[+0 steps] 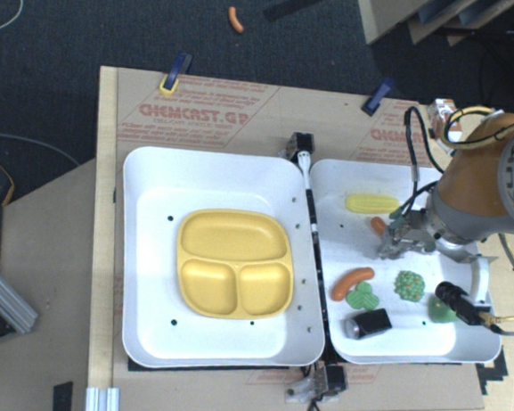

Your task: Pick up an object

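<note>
End effector (395,242) low in right bin (406,343) — beside orange sausage (352,282).

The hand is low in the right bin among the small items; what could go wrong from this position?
1. The hand sits beside a small red piece and just below the yellow corn; it might nudge them away instead of gripping one.
2. The items are crowded: the orange sausage, green broccoli and black block lie close together, so a grasp may catch two or slip.
3. The dark cable hangs near the wrist and could snag.
</note>
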### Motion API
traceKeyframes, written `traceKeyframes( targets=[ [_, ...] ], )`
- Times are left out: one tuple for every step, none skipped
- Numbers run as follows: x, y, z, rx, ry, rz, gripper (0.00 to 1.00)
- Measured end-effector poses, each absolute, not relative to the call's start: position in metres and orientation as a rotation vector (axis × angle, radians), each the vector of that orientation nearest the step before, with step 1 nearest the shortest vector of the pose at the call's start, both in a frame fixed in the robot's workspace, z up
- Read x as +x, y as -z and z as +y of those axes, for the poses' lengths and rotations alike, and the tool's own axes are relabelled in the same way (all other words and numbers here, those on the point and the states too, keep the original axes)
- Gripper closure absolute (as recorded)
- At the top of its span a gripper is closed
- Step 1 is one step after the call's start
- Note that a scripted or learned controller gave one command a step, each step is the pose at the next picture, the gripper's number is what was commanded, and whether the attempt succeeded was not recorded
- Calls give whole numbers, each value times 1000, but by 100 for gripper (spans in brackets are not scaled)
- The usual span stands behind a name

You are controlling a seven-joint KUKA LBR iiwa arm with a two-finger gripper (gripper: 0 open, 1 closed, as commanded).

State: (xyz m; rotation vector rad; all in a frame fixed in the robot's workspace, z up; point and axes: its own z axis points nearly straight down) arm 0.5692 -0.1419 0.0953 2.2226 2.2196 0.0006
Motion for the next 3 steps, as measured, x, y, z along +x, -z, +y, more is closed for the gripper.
traceKeyframes(
  targets=[
    [570, -141, -135, 2216, -5, 2219, 100],
    [566, -203, -137, 2216, -6, 2217, 100],
    [567, -227, -138, 2216, -4, 2219, 100]
  ],
)
